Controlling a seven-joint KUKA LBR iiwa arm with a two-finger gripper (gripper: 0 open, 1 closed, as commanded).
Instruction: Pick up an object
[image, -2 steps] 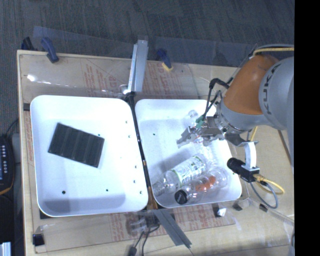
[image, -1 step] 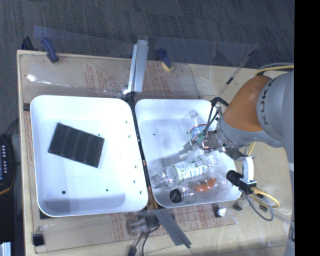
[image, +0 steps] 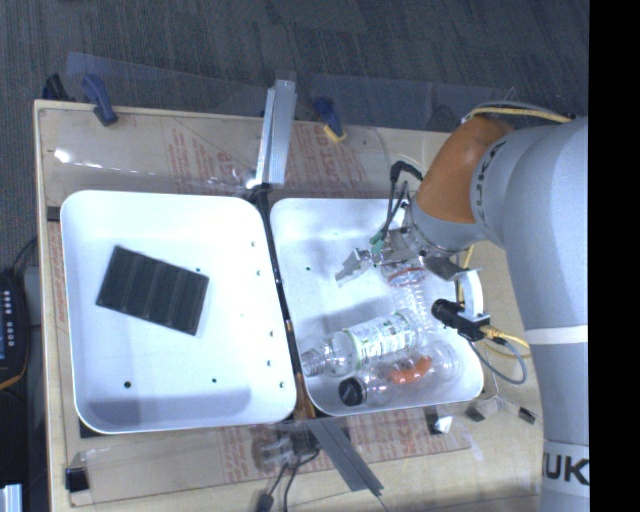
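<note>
My gripper hangs over the right bin, near its middle, pointing toward the left. A small clear bottle lies just right of it, partly under the wrist. Nothing can be made out in its grasp. Nearer the front of this bin lie a clear bottle with a white label and another clear bottle with a black cap and an orange patch. A flat dark rectangular pad rests in the left bin.
The grey arm with its orange band covers the right bin's far right corner. A cable and black connector hang by the bin's right wall. A metal bar stands behind the two bins, with blue clamps at the bench's back edge.
</note>
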